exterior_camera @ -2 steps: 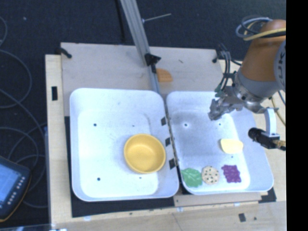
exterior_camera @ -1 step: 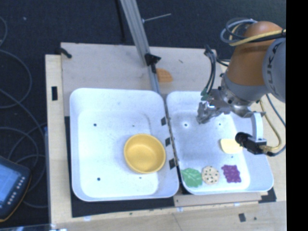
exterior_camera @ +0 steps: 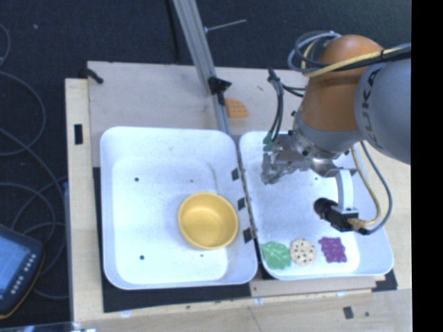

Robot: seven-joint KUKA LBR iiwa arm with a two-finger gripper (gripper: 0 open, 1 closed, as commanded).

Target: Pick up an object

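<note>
The desk [exterior_camera: 79, 185] is seen bearing two white bins side by side. The grey-and-orange arm [exterior_camera: 346, 95] is stretched over the right bin [exterior_camera: 374, 254], its gripper [exterior_camera: 275, 170] poised above the upper left part; whether the fingers are released or clenched cannot be told. A yellow bowl [exterior_camera: 208, 220] is set in the left bin [exterior_camera: 138, 185]. A green piece [exterior_camera: 276, 254], a speckled cookie [exterior_camera: 302, 252] and a purple piece [exterior_camera: 333, 250] are lined along the right bin's near edge.

A metal pole [exterior_camera: 197, 43] slants across the wooden bench [exterior_camera: 149, 95] behind the two white bins [exterior_camera: 124, 151]. Loose cables [exterior_camera: 31, 151] and a tablet [exterior_camera: 15, 268] lie on the dark floor at left.
</note>
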